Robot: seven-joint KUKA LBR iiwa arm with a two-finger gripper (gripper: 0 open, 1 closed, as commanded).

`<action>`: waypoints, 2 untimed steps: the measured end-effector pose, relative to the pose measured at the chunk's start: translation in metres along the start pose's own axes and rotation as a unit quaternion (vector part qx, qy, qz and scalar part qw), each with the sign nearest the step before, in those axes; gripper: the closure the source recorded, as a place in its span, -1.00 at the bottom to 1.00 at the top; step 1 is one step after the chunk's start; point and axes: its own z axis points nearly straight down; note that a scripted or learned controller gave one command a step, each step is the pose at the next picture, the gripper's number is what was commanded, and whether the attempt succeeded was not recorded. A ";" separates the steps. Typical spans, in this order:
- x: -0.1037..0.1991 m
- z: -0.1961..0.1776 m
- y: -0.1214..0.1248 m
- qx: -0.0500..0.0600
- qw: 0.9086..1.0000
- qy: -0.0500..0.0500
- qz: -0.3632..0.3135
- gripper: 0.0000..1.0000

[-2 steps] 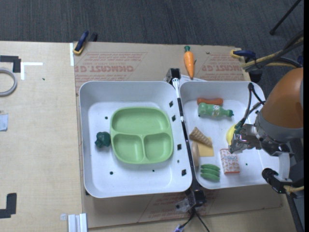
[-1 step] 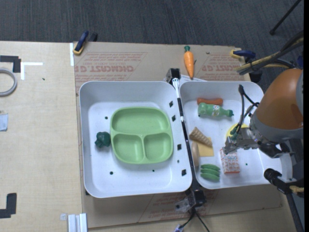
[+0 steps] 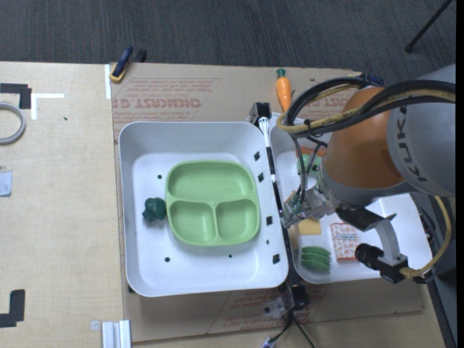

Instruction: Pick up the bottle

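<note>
Reaching in from the right, arm [image 3: 377,143] bent low over the right bin [image 3: 413,216], wrist turned down toward its left side. End effector [image 3: 303,207] low by the dividing wall; open or closed, cannot tell. Bottle not identifiable. Green tray [image 3: 213,201] and dark green toy [image 3: 153,209] in left bin [image 3: 138,252].

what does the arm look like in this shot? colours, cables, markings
Grey arm with a rounded orange band above the wrist. White KUKA lettering on the grey shell at the right. Black and yellowish cables loop over the orange part; another black cable runs to a black fitting lower down. The gripper end looks metallic with small wires.
</note>
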 end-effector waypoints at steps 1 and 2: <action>0.076 -0.009 0.041 0.001 0.996 0.000 0.089 1.00; 0.128 -0.026 0.041 0.001 0.999 0.000 0.034 1.00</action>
